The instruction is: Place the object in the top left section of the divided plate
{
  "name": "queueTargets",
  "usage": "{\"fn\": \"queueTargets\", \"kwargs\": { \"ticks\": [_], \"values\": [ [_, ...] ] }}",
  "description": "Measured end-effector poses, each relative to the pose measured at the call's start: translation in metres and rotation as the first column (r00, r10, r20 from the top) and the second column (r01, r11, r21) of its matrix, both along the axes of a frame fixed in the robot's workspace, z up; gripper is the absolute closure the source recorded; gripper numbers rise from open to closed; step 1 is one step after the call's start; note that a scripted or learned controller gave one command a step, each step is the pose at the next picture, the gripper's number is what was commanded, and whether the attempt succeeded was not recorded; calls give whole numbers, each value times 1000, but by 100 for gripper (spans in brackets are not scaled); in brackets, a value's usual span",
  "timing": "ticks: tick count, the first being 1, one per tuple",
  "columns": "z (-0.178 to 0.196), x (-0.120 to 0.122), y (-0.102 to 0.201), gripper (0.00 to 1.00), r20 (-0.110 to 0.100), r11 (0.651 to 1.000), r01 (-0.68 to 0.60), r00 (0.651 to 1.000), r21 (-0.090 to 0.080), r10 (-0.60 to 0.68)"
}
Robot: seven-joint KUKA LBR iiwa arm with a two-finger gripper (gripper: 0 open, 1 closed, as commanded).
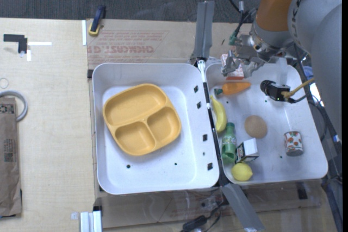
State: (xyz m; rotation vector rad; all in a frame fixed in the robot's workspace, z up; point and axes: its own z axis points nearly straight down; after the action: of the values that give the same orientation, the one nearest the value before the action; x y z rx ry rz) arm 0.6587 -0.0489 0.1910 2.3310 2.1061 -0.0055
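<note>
The arm (283,5) reaches into the right bin (272,167) and its jaws hang at the bin's 11 o'clock corner. I cannot tell how far open they are or whether they grip anything. An orange carrot (237,88) lies just beside them, toward 6 o'clock. Also in this bin are a banana (218,114) and a green bottle (228,142) along the 9 o'clock wall, a lemon (242,171) at 7 o'clock, a small carton (249,149), a brown ball (255,126) and a can (293,144). The left bin (163,174) holds the yellow divided plate (142,118).
</note>
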Motion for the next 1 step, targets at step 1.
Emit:
{"fn": "queueTargets", "kwargs": {
  "ticks": [1],
  "values": [
    [12,-85,48,100,1,965,-261,965,2,261]
  ]
}}
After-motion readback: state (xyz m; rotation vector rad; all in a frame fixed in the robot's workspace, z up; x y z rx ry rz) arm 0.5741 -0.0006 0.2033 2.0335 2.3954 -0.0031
